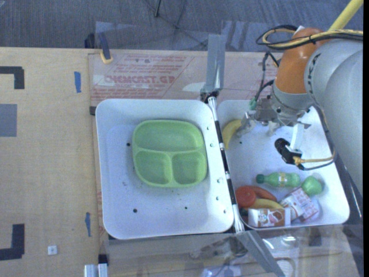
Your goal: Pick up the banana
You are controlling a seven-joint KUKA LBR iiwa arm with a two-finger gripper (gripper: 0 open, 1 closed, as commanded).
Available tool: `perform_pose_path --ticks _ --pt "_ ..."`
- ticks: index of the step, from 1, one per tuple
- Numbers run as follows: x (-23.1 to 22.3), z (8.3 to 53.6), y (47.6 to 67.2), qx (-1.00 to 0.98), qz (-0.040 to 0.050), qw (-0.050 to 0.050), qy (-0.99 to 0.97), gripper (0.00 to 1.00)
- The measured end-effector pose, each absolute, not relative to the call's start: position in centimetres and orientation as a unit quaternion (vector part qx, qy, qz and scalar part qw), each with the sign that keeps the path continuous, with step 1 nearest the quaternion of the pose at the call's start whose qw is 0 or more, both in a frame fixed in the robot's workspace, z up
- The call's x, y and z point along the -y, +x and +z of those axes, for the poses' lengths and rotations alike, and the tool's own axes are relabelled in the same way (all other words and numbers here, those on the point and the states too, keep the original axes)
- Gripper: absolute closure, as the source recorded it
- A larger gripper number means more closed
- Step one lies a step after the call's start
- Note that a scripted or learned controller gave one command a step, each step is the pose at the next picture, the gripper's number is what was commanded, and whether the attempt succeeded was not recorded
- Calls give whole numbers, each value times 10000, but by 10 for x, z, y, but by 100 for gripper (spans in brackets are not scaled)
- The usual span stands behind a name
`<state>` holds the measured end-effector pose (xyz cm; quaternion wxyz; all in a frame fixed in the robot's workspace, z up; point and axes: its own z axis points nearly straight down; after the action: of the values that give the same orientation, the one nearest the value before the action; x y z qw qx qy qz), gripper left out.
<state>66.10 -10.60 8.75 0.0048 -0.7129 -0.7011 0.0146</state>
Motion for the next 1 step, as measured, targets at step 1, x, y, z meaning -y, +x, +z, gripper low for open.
perform_pose_path --ticks 1 --pt "106 87 662 7127 141 34 -7013 0"
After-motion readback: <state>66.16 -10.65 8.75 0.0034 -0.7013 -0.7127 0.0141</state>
